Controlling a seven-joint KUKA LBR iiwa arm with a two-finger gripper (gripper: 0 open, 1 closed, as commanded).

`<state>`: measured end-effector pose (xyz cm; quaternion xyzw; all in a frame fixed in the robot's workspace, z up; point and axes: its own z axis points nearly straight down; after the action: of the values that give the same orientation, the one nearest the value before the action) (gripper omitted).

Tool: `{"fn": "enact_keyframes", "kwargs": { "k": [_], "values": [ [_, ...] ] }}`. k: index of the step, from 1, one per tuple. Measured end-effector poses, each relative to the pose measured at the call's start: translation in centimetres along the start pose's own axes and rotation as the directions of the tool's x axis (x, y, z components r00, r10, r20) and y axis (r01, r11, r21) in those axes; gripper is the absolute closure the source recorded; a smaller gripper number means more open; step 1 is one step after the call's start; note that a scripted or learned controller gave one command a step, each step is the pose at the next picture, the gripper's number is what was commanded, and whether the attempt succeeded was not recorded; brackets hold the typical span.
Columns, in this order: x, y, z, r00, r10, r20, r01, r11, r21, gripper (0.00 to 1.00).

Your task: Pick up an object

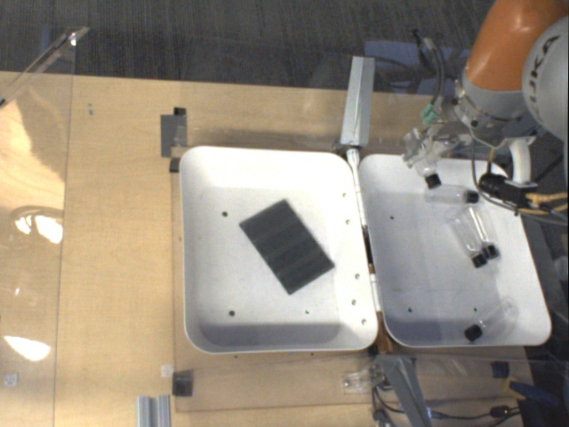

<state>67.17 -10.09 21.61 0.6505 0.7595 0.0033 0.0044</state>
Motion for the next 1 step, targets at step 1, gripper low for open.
{"fn": "enact_keyframes", "kwargs": {
  "k": [1],
  "values": [
    [0.28, -0.08, -3.33, 0.999, -0.049, 0.0, 0.049, 0.999, 0.003, 1.0]
  ]
}}
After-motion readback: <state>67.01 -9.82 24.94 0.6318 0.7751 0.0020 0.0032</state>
